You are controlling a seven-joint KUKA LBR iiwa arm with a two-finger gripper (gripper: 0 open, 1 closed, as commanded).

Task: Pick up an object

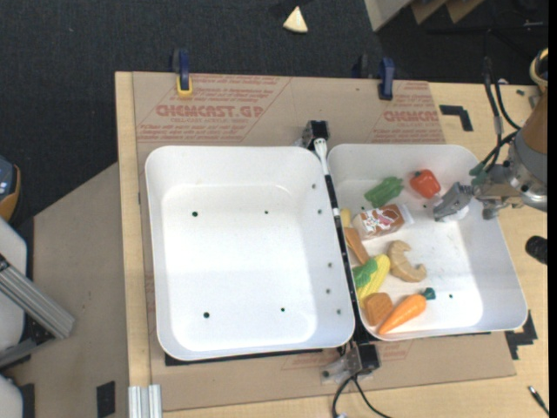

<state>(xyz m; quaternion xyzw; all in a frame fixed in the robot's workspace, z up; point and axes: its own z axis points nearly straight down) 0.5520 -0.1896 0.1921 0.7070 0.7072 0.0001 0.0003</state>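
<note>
The right bin (492,273) holds several toy foods. A red tomato (425,183) and a green vegetable (384,188) lie near its far side. A red-and-white snack packet (380,220), a tan bread piece (406,262), a yellow corn cob (370,274) and an orange carrot (403,313) lie toward the left and front. My gripper (454,204) hangs over the right bin's far right part, just right of the tomato and slightly nearer the front. The arm comes in from the right edge.
The left bin (161,233) stands beside the right one, and a black divider clip (317,132) sits at their far junction. Blue clamps (182,70) (385,75) hold the cardboard base. Cables (498,111) hang at the far right.
</note>
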